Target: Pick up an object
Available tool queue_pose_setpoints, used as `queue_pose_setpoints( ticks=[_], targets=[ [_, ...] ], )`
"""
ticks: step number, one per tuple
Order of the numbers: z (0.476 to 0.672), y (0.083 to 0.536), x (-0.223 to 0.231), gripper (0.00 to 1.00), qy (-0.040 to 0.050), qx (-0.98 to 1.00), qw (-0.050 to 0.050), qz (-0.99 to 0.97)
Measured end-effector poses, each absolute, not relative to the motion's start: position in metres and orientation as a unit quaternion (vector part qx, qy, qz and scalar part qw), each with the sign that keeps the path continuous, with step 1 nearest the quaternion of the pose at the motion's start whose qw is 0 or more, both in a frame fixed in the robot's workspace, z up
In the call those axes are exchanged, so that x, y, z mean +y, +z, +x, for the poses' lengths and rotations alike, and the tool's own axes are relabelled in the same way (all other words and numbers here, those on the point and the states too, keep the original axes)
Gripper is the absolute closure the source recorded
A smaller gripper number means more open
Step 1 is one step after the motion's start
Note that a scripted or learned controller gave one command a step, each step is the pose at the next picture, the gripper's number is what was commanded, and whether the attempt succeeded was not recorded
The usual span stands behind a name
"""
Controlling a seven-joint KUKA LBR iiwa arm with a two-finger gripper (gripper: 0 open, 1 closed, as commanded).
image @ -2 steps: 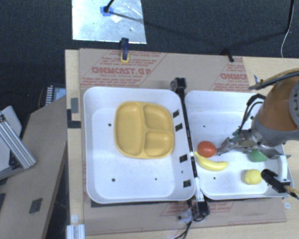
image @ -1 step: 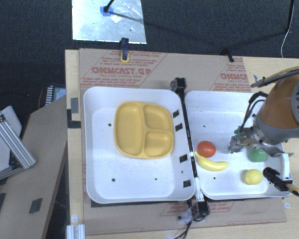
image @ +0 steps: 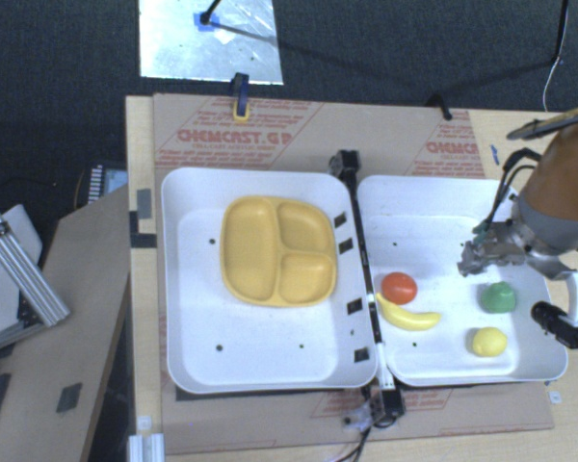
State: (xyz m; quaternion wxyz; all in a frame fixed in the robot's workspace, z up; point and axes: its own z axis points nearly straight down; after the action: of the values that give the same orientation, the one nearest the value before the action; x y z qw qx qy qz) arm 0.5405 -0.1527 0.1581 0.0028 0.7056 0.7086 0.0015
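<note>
Hand [image: 480, 256] sits low over the right bin [image: 433, 205], upper right area; can't tell if it's open or closed, and nothing visible between its tips. Green object [image: 498, 297] is just beside it on the near side, yellow lemon-like piece [image: 488, 341] further toward the camera, red tomato-like piece [image: 399, 285] and banana [image: 408, 318] off to its left, touching each other. Left bin [image: 197, 354], well apart from the hand across the divider, holds a yellow sectioned plate [image: 276, 249].
</note>
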Motion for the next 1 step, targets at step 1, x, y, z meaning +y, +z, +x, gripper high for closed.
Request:
queue_pose_setpoints(
  ticks=[1],
  targets=[
    [0.5468, 0.2024, -0.1519, 1.0, 0.0014, 0.709, 0.003, 0.705]
  ],
)
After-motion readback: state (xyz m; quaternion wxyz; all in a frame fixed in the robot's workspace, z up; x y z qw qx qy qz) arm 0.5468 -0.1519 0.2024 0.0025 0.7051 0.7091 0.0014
